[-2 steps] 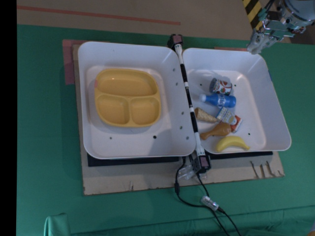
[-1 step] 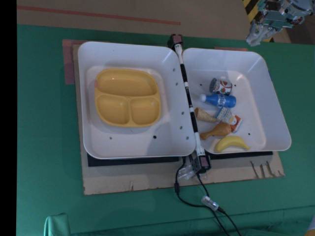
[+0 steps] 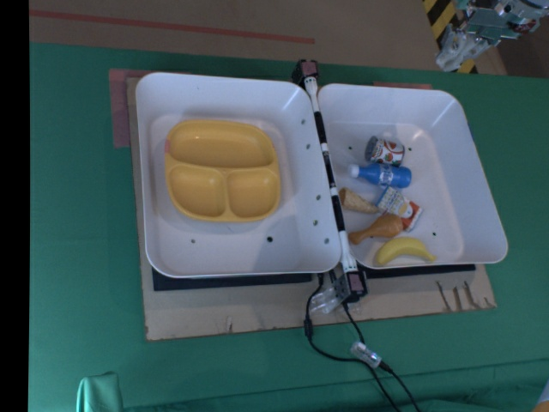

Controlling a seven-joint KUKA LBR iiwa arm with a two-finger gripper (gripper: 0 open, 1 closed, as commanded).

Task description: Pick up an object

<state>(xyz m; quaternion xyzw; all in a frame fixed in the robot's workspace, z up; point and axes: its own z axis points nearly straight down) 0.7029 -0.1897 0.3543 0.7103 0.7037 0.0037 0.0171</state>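
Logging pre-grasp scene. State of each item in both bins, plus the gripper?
Yellow divided plate: flat in left bin, right side up.
Small can: on its side, right bin.
Blue bottle: lying down, right bin.
Toy cone: lying flat.
Small carton: lying flat.
Toy drumstick: lying flat, touching the carton.
Toy banana: lying flat, near front wall.
Gripper: above bench beyond right bin, holding nothing.

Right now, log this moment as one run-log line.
gripper: above bench, beyond right bin's far corner | right bin: banana, blue bottle, other items | left bin: yellow tray | pick: not started
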